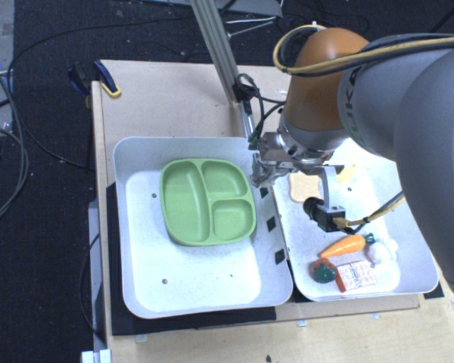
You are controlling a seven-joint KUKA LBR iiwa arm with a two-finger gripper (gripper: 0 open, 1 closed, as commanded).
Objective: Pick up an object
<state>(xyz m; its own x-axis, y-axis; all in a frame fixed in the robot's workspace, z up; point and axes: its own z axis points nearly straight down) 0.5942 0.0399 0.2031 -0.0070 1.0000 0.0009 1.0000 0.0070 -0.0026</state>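
Over the seam between the 2 white bins, in the camera view, I see the tool (266,166) hanging low under the orange wrist band, close to the inner wall of the right bin (416,267). I cannot tell how the tool is set, because the wrist and cabling cover its tip from this angle.

My worry from here is a miss. The tool sits above the rims where the bins meet, and nothing graspable lies directly beneath it, so if it descends as placed I judge it would strike a bin wall or close on air. A second risk is the black cable clip (323,214) and the loose yellow hose trailing from the arm; they could drag across the small things in the right bin and scatter them.

As for candidates, the left bin (136,278) carries a green divided plate (209,201) with 3 compartments, lying flat and slightly turned. It looks wide, smooth and shallow, so I judge only its rim would offer a grip, and it could slide. The right bin holds the smaller things: a tan slice of toy bread (303,188) just beside the wrist, an orange toy carrot (343,246) with a green top nearer the front, a red and white packet (356,275) next to a dark green round piece (324,272), and something pale (384,251) at the carrot's far end that I cannot identify. The carrot looks narrow and rounded, the easiest to pinch.
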